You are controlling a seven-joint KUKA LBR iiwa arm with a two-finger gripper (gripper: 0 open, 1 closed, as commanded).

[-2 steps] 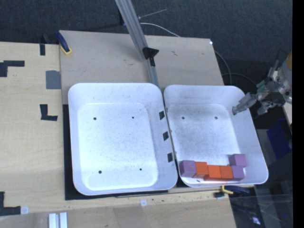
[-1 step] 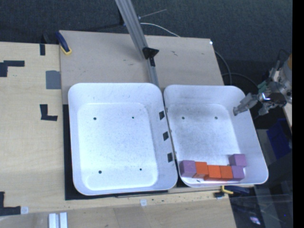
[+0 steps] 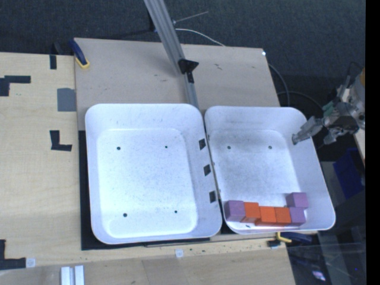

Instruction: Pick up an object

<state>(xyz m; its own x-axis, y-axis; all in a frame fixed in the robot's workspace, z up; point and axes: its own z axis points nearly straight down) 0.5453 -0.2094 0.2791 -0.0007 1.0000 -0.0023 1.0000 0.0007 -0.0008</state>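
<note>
At the right edge of the frame, the gripper [image 3: 314, 132] is a small cluster of grey and dark metal parts, with one pale grey finger [image 3: 303, 132] and a darker one beside it. Finer detail blurs.

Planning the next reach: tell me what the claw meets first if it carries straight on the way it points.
The claw points left over the right bin's rim. Likely that bin's bare floor comes first; the blocks lie well off that line. Depth is unclear.

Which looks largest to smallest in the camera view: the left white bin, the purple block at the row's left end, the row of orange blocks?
1. Left white bin, by far.
2. Row of orange blocks.
3. Purple block at the row's left end.
</note>
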